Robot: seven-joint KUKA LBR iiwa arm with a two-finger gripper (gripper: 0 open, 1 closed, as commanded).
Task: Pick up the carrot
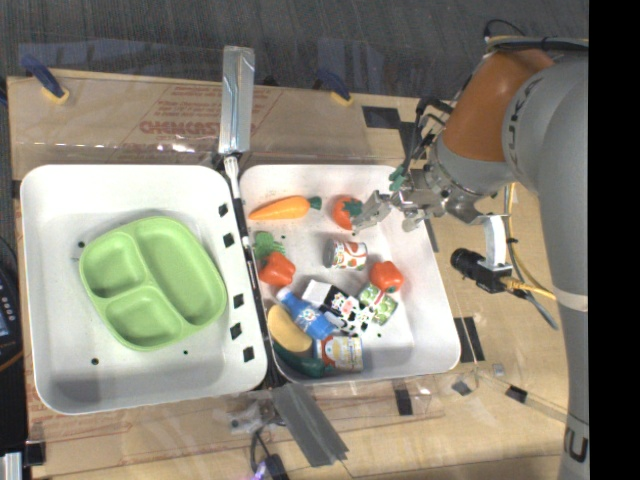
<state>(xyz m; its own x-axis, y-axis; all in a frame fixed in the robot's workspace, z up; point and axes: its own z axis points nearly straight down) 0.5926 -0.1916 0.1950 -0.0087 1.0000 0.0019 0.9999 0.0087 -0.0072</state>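
The carrot (281, 208) is orange with a green stub end and lies on its side at the back left of the right bin (425, 323), near the divider. My gripper (375, 211) hovers over the back right of that bin, beside a small tomato (345, 210) and well to the right of the carrot. Nothing shows between its fingers.
The right bin also holds an orange pepper (277, 268), a small can (349, 255), another red-orange piece (386, 275), cartons and a banana (287, 331). A green divided plate (152, 281) lies in the left bin (60, 368). A metal bar (236, 103) stands at the back between the bins.
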